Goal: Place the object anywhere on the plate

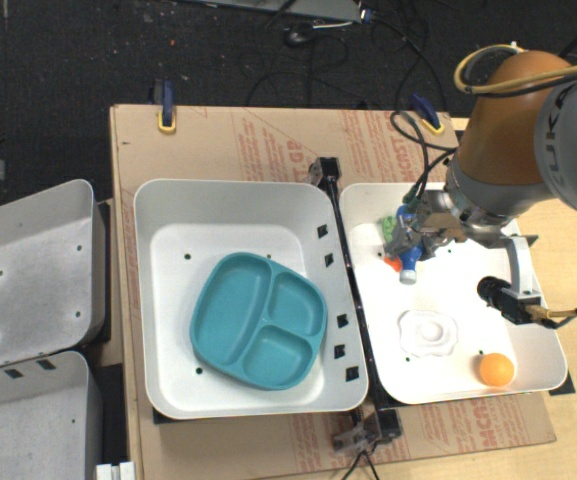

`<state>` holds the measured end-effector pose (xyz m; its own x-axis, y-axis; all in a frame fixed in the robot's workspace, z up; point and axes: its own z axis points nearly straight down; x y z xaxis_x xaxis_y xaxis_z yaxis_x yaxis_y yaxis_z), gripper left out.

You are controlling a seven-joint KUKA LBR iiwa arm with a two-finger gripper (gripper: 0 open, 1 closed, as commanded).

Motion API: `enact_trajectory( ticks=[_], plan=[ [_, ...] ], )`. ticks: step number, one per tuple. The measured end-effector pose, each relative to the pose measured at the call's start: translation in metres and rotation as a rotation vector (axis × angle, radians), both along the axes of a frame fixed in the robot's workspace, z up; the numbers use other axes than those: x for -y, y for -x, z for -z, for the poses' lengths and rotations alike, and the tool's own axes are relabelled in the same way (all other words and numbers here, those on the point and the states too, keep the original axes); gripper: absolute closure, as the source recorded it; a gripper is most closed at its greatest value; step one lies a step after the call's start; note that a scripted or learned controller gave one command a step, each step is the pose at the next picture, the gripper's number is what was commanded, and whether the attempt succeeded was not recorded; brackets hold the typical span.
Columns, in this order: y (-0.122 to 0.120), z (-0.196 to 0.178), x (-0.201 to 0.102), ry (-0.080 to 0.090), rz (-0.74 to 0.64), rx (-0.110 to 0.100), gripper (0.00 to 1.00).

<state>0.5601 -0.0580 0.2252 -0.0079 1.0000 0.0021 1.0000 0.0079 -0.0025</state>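
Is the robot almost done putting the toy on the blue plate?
Not yet. Nothing lies on the blue plate in the left bin. The gripper is low over small toys in the right bin. The orange ball and white ring sit there too. The carrying is left.

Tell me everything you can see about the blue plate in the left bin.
The blue plate is teal, looks like smooth plastic, and has rounded corners. Raised ridges divide it into three compartments: one large on its left side, two smaller on the right. It lies flat on the floor of the left white bin, turned at a slant to the bin walls, nearer the front. Nothing rests on it.
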Motion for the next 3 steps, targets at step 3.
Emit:
enact_trajectory(
  ticks=[3],
  plan=[
    [-0.006, -0.003, -0.158, 0.001, -0.001, 0.001, 1.0]
  ],
)
